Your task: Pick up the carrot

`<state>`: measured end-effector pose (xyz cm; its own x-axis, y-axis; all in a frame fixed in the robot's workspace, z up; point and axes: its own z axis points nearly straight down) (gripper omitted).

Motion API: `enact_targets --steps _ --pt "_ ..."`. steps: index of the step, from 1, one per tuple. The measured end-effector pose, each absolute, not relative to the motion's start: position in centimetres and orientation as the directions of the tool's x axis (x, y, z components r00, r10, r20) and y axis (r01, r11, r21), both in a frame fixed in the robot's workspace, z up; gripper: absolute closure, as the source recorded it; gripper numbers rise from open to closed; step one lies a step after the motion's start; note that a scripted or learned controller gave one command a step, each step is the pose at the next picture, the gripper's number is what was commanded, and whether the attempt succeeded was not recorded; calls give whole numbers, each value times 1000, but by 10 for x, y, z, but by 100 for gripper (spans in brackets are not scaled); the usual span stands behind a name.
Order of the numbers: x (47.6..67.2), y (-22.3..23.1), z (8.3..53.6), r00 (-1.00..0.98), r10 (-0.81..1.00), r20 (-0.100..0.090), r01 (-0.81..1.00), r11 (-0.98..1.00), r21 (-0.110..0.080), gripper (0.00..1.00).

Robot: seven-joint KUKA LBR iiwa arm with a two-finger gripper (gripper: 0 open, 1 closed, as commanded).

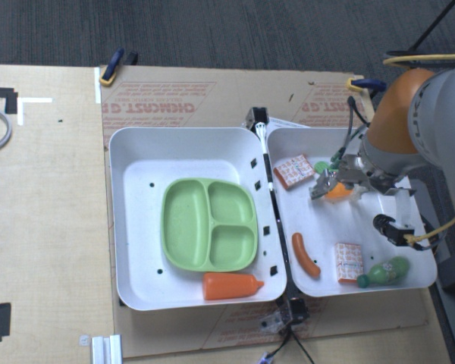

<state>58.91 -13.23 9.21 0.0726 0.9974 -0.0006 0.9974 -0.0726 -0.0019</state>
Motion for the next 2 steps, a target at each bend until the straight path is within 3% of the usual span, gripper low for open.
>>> enact_targets --steps 1,2 --pt "616 -149 93 -312 950 -2 950 312 2 0" --pt "616 -149 103 -313 950 -4 950 313 3 100"
